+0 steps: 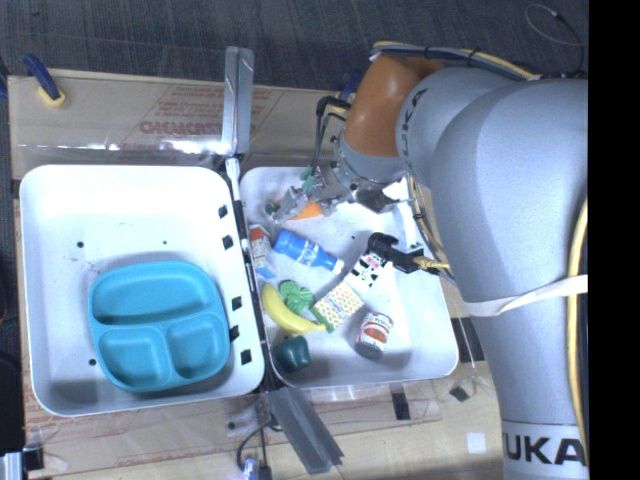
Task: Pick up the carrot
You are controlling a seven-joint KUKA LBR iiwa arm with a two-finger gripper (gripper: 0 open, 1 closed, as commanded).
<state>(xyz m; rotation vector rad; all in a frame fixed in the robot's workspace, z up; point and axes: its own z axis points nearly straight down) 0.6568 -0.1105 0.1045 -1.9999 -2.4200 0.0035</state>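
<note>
The carrot [311,209] shows as a small orange piece at the back of the right bin [430,358], near its far left corner. My gripper [296,198] hangs right over it, reaching in from the right under the orange wrist band. The gripper's grey metal parts sit against the carrot's left end and cover part of it. I cannot make out whether the carrot is held.
The right bin also holds a blue bottle [305,251], a banana [284,313], a green toy [297,295], a dark green object [292,352], a can [372,333], a checkered card [341,306] and a small red-capped bottle [258,244]. A blue divided plate [160,323] lies in the left bin [60,208].
</note>
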